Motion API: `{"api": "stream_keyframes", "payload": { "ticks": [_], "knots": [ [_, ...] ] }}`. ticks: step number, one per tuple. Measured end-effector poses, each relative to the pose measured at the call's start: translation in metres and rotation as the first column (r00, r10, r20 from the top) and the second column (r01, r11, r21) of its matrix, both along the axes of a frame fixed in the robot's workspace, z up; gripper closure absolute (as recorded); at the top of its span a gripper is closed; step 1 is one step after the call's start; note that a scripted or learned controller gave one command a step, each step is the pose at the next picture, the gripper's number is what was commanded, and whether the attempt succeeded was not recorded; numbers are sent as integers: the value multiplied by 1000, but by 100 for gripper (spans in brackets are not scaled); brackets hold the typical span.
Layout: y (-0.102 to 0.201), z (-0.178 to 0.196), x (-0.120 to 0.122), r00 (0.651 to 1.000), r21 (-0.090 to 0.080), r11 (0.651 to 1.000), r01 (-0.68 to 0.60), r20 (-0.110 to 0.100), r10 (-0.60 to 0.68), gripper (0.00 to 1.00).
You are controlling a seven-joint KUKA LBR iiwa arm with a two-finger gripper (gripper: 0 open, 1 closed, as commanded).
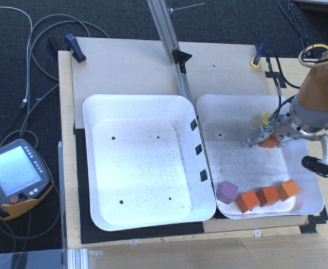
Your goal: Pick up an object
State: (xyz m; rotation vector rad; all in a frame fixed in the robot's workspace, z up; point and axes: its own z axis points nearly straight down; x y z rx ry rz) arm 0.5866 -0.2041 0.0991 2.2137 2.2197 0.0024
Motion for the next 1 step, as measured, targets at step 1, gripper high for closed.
{"api": "stream_keyframes", "payload": {
  "ticks": [1],
  "knots": [
    [11,0,-37,1000,6,1000,2,-11,-2,0]
  ]
}}
